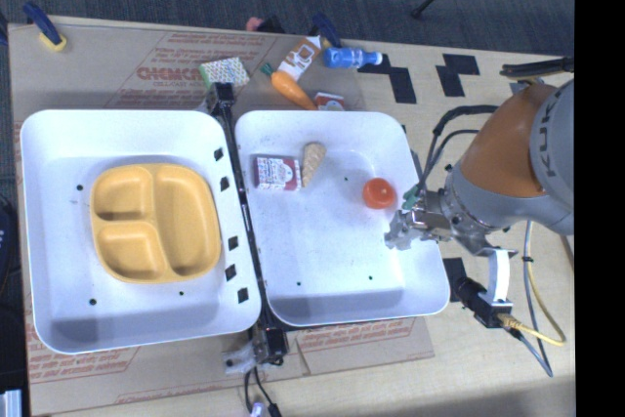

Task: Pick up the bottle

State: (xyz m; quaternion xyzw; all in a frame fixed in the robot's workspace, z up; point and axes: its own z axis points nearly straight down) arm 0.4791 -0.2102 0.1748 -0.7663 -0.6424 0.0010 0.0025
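Over right bin's (293, 303) edge, end effector (402, 229).

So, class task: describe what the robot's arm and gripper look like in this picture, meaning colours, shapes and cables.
The arm is rounded and bulky: an orange band sits above a grey wrist section. The gripper at its tip is small, metallic grey, with a spot of green on it. Black cables loop beside the wrist, and a yellow cable trails across the bench below it.

Arm (518, 161): showing a grey body with a broad orange band.
Cables (444, 137): running black along the wrist.
Tool (405, 225): showing silvery metal parts.
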